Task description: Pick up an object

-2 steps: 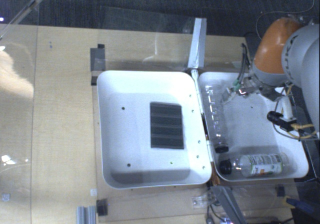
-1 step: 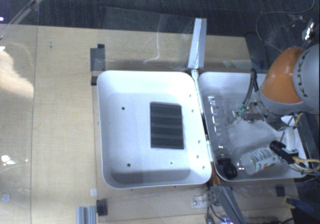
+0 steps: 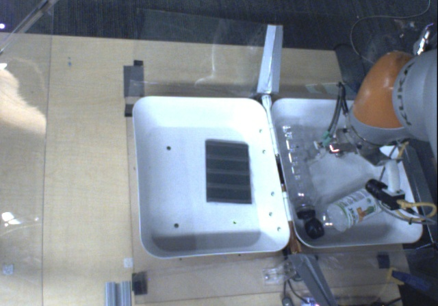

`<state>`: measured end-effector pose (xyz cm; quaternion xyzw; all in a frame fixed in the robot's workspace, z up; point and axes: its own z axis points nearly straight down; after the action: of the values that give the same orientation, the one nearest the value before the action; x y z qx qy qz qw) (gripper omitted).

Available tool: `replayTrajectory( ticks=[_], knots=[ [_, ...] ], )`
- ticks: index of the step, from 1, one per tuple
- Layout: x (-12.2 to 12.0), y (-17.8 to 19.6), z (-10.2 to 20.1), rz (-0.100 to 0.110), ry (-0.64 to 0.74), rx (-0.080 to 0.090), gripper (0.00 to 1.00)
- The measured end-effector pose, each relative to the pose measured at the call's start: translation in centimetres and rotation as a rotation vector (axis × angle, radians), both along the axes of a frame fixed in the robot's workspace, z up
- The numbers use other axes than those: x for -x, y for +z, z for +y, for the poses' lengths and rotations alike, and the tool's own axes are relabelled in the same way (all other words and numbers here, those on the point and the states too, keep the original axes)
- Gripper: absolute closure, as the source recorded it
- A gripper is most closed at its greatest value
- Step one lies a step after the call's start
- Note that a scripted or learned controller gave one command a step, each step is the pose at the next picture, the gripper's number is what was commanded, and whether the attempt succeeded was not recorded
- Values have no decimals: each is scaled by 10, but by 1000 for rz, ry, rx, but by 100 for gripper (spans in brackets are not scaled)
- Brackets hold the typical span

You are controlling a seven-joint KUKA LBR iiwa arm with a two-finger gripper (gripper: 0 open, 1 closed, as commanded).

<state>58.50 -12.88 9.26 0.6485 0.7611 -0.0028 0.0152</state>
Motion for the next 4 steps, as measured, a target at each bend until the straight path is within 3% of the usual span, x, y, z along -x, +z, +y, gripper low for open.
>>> replayTrajectory(
  ticks=[1,2,3,4],
  knots=[
    [12,94,54,13,237,-20,0],
    [33,88,31,16,265,-20,0],
    [14,-3,36,7,320,-17,0],
    [12,9,38,1,322,-18,100]
  ],
)
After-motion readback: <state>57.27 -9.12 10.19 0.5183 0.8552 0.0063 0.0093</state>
